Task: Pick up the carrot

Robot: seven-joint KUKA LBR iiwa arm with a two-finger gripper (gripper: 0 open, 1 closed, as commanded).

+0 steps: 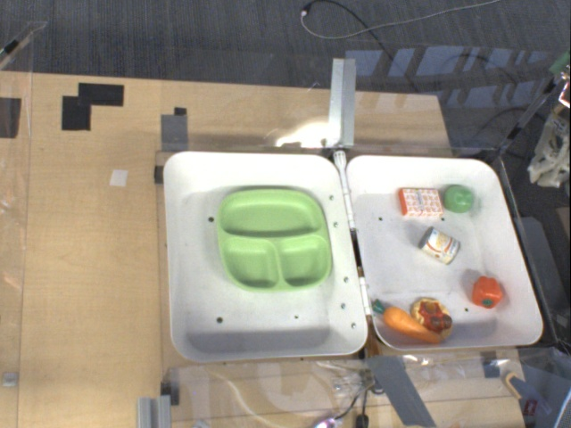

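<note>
The pincer point(555, 159) hangs at the far right edge, well apart from the right bin point(513, 239), and I cannot tell its state. The carrot point(409, 325) lies untouched in that bin's near-left corner, touching a small round toy point(432, 313); the whole pick remains.

The pincer point(546, 157) hangs blurred at the right edge, outside the right bin point(513, 239); nearest it in that bin is a green ball point(459, 198), with a red-and-white box point(420, 202) just beyond; a small can point(440, 245) and a red pepper point(486, 292) lie further off; the carrot point(409, 325) lies furthest, touching a yellow-and-red toy point(431, 314); the left bin point(192, 239), well apart, bears a green tray point(272, 239).
</note>
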